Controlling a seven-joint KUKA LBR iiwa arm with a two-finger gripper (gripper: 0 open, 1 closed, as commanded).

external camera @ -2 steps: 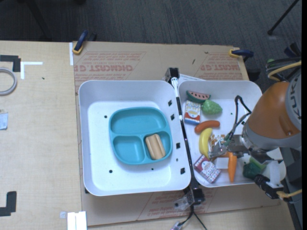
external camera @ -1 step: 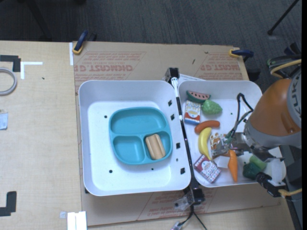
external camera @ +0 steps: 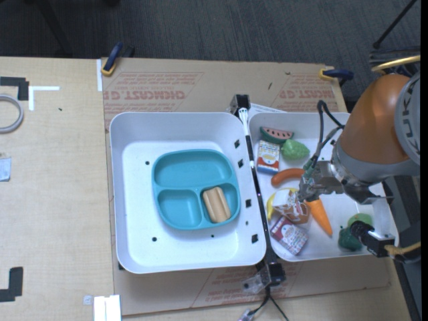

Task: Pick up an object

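My gripper (external camera: 307, 189) reaches down into the right bin (external camera: 381, 199), over a heap of toy food. Just below it lie a brownish wrapped item (external camera: 296, 211) and an orange carrot (external camera: 320, 217). A red sausage (external camera: 287, 176) lies just to its left, and a yellow banana (external camera: 273, 203) curves beside the wrapped item. A green leafy piece (external camera: 294, 150), a small carton (external camera: 268, 158) and a watermelon slice (external camera: 276, 134) lie further back. The arm's wrist hides what is directly beneath the gripper.
The left bin (external camera: 134, 199) holds a teal divided plate (external camera: 187, 179) with a bread roll (external camera: 216, 204) in its lower right compartment. A round packet (external camera: 289, 237) and a green broccoli (external camera: 350, 239) lie at the right bin's front. A blue clamp (external camera: 112, 59) sits on the cardboard.
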